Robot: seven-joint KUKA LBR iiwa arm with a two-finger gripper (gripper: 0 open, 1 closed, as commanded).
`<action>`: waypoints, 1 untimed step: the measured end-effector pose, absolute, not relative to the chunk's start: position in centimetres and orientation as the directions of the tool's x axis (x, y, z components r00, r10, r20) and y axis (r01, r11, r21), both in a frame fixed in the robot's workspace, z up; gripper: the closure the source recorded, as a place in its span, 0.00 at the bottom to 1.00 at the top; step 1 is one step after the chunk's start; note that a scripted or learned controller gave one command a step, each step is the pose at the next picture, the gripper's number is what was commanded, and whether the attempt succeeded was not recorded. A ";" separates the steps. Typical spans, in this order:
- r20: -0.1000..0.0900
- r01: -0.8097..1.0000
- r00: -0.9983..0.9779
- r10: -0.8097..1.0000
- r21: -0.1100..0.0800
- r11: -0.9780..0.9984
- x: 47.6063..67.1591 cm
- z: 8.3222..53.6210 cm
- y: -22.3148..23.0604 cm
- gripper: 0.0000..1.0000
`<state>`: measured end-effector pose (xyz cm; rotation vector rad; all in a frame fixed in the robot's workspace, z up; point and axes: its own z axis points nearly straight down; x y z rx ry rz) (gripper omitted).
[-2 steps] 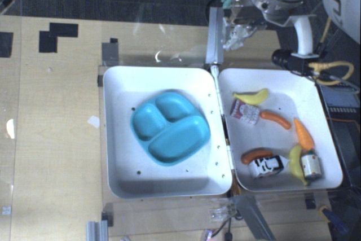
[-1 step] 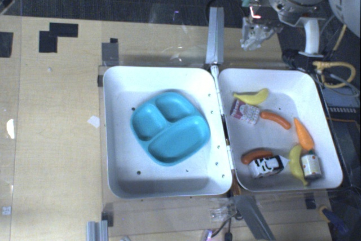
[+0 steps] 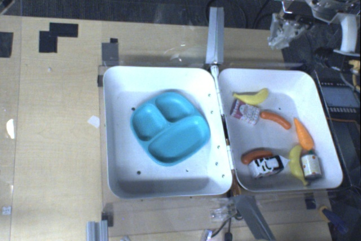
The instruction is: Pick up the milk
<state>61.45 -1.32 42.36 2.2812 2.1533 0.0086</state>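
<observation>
The milk [image 3: 266, 165] is a small black-and-white carton lying on its side near the front of the right bin [image 3: 316, 87]. It rests against a red sausage [image 3: 254, 154] and a yellow banana [image 3: 295, 162]. My gripper [image 3: 280, 33] hangs above the bench beyond the right bin's far edge, well apart from the milk and higher than the bin. Nothing shows under it.
The right bin also holds a second banana [image 3: 252, 97], a small white-and-purple carton [image 3: 245, 113], another red sausage [image 3: 276, 119], a carrot [image 3: 303, 134] and a tin can [image 3: 311, 166]. A blue divided plate [image 3: 170, 127] lies in the left bin [image 3: 121, 172].
</observation>
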 end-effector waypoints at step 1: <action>0.001 0.997 0.076 0.997 0.004 -0.076 59.5 32.7 -2.2 1.00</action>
